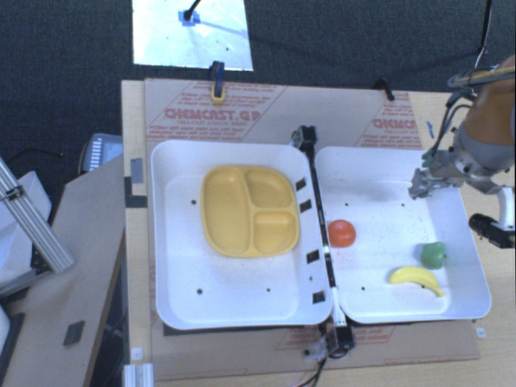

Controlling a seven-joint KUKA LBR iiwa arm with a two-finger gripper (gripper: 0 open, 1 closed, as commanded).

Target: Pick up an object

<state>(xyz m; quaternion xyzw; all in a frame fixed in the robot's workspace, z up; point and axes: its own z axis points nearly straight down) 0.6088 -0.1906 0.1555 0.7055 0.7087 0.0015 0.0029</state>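
On the bench, we judge the pick not begun: gripper, finger state indiscernible, hovers over the right bin; tomato, banana lie untouched.

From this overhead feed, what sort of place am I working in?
Most likely a robotics lab's grasping test bench: two white bins, left and right, clamped to a board, toy food such as a banana and a yellow divided plate, and the gripper above.

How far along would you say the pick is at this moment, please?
Nothing looks picked yet: the orange ball, green fruit and banana all lie in the right bin. The hand sits over that bin's far right side, apart from them. Reaching, grasping and lifting remain.
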